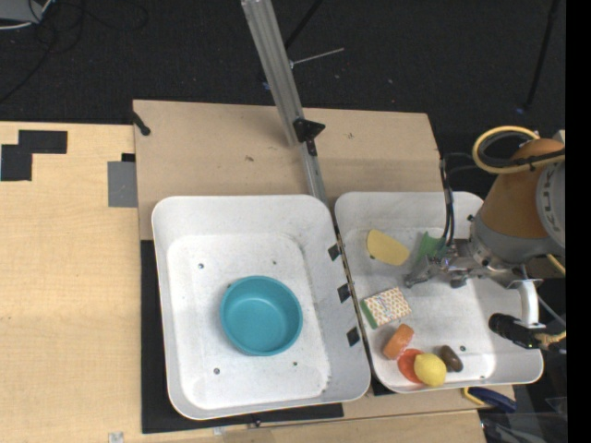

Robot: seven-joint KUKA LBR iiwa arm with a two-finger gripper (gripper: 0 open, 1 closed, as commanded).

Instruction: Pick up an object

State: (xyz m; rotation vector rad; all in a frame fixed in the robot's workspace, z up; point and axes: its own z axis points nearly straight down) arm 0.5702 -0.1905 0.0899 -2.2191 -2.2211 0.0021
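The table (55,275) is carrying two white bins side by side. The left bin (185,224) is holding a teal bowl (261,315), which is sitting upright near the bin's centre.

The right bin (360,212) is lying just beside the left bin and is containing the loose objects. A patterned green-edged block (386,305) is lying nearest the left bin's wall. A yellow wedge-shaped piece (387,247) is resting beyond the block. An orange piece (398,341), a red piece (408,366), a yellow round fruit (429,369) and a brown piece (450,358) are clustering on the near side of the block.

The gripper (427,268) is hanging low over the right bin, just beside the yellow wedge-shaped piece and next to a green object (430,245). How far the jaws are opening cannot be told, nor whether anything is sitting between them.
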